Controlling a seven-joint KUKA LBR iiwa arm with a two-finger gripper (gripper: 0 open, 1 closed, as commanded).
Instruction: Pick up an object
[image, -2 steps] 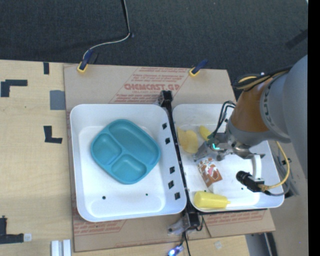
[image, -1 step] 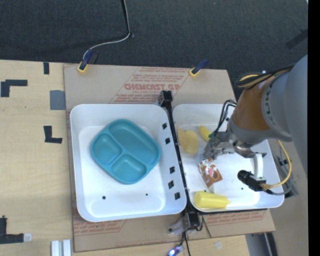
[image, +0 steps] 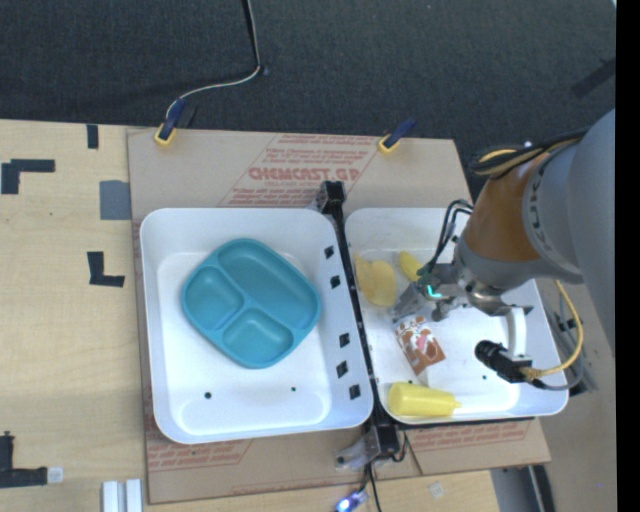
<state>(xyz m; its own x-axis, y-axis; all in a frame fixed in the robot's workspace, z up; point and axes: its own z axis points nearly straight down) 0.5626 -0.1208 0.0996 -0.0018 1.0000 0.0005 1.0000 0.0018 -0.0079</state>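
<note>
Two yellow pieces (image: 378, 279) and a snack packet (image: 421, 346) crowd the gripper (image: 425, 301); its grip state is unclear.

1. The single camera is fixed above the tabletop (image: 60, 300), looking down at a slant.
2. It sits far enough to frame both the left bin (image: 160, 300) and the right bin (image: 540, 400) whole.
3. The arm (image: 540, 220) enters from the frame's right.
</note>
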